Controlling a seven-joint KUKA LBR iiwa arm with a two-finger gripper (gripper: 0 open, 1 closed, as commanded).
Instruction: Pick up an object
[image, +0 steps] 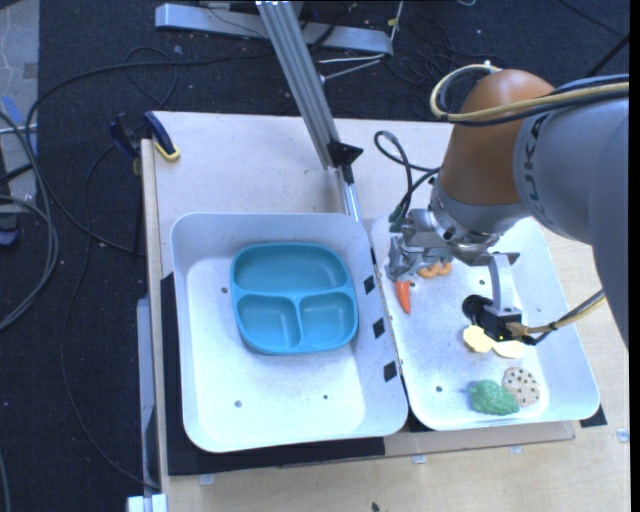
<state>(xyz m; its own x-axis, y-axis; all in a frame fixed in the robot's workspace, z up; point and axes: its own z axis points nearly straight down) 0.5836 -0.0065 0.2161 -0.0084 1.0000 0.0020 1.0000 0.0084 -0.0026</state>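
We see the small orange plastic carrot (404, 296) hanging point-down, upright, pinched in the metal two-finger gripper (403, 272) over the right white bin's (560, 300) left edge.

tray (295, 310): smooth blue plastic | bins (200, 300): matt white plastic | table (240, 150): pale matt wood | pole (305, 85): metal

Bright, even light falls from above, so the two white bins (200, 400) read nearly washed out, with little texture. Shadows are soft and short, gathering under the arm (560, 150) at the right. The arm's near surface looks slightly blurred. The dark floor (70, 300) to the left stays dim. Fine detail is grainy.
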